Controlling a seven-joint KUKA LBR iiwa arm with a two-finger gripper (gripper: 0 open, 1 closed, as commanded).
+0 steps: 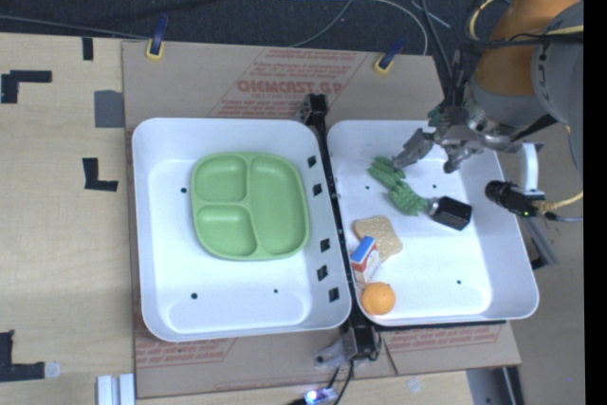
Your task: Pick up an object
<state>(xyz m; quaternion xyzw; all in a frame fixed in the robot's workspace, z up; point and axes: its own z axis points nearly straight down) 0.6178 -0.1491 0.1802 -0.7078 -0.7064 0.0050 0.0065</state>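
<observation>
With fingers spread, the gripper (pixel 434 152) hovers just above the green toy (pixel 395 186) in the right bin (pixel 503 289); it looks light and soft, best pinched across its narrow middle.

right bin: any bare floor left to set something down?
Yes. Right bin: bare along the far wall behind the green toy, and the near-right floor, right of the orange. Crowded along its left side: toy, black piece, bread, small box, orange. Gripper hangs above the toy. Left bin: bare strip in front of the green plate.
</observation>
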